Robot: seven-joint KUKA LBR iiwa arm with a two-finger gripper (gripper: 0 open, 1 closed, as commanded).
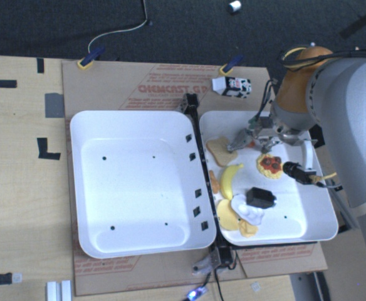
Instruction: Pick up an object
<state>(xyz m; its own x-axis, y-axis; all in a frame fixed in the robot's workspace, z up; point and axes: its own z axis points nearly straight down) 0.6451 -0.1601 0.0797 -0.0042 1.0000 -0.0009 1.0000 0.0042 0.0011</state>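
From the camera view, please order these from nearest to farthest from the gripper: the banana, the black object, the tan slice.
Measured from the gripper in the right bin:
1. Tan slice, just to its left in view.
2. Banana, lower and left, mid-bin.
3. Black object, lower still, toward the bin's near edge.

I see my arm entering from the right, its grey body bulking over the right bin's far right corner. The orange band sits above the wrist, which angles down and leftward. My gripper hangs low over that bin's far left part.
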